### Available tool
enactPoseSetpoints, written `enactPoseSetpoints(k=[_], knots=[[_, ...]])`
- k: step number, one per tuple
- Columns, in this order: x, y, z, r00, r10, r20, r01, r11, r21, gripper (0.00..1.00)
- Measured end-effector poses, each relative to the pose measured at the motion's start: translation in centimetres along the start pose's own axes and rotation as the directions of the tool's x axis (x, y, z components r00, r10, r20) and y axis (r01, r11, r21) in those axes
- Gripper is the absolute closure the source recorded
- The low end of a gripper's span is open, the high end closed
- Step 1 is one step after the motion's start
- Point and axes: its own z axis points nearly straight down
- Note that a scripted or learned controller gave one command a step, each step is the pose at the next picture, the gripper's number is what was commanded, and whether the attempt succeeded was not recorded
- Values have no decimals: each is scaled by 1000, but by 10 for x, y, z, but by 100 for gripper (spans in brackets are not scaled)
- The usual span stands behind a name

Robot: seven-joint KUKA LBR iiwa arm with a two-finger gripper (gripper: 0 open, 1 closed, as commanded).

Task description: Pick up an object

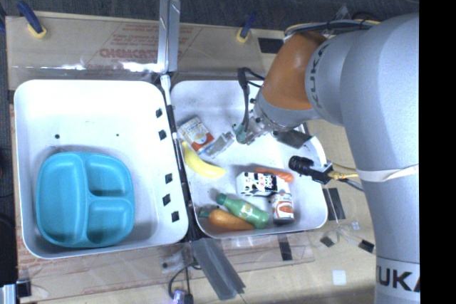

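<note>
I am lowering my pincer (246, 133), grip state unclear, at frame center; next, closing squarely on the packet (218, 144).

1. A yellow banana (202, 164) lay near the right bin's left wall.
2. A green bottle (244, 210) lay tilted beside a carrot (226, 220).
3. A small red-and-white packet (196, 133) rested above the banana.
</note>
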Motion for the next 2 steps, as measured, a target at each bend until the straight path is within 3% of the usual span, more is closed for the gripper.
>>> enactPoseSetpoints(k=[1, 2], knots=[[-41, 37, -1, 1000, 21, 1, -21, 1000, -1, 0], [4, 9, 0, 980, -201, -1, 201, 980, 1, 0]])
